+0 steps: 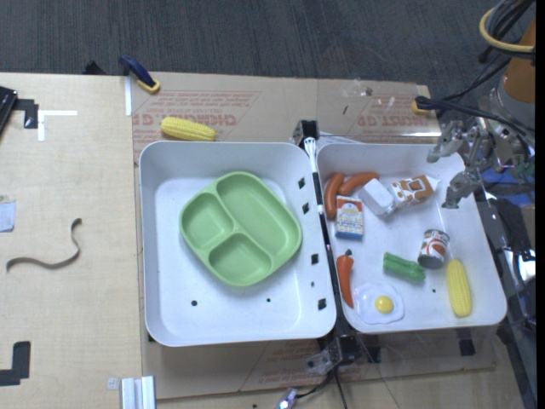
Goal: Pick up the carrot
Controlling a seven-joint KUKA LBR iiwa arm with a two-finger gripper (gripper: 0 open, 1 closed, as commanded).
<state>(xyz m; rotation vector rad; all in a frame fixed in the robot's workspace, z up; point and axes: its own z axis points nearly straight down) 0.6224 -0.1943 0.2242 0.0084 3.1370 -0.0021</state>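
The small orange toy carrot with a green stalk end (pixel 345 278) is seen lying flat on the floor of the right-hand white plastic bin (pixel 492 313), close against that bin's left wall. Relative to the carrot, a fried-egg toy with a yellow yolk (pixel 381 304) lies just beside its lower end, a green cylindrical toy vegetable (pixel 403 267) sits near on the far side from the wall, and a small blue-and-white carton (pixel 349 216) rests just above it. The metal two-finger hand (pixel 460 164) is held well apart from the carrot, over the bin's upper right corner; whether it is released or clenched cannot be told, and nothing is seen in it. The carrot is judged to be light, stiff, smooth plastic, likely to slip or roll if pinched near its tapered tip. A hold across its thicker middle is thought best, though the wall beside it leaves little room for one side of the hand.
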